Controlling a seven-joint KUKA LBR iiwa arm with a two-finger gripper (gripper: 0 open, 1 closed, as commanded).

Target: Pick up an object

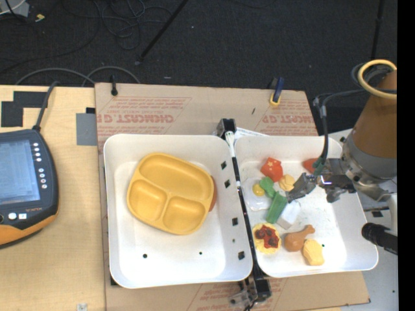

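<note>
At right centre of the frame, the gripper point(303, 188) hovers over the right bin point(353, 254) beside a green block point(277, 207); whether its fingers are spread cannot be told.

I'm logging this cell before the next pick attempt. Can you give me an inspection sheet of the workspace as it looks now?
Surface: two white bins on cardboard.
Job's things: right bin holds red piece, green block, drumstick, yellow piece, pizza slice.
Clutter: yellow divided plate in left bin.
Grippers: pincer low over right bin, near the toys; nothing seen between fingers.
Cables: black cables on dark floor behind.
Surroundings: teach pendant at left.
</note>
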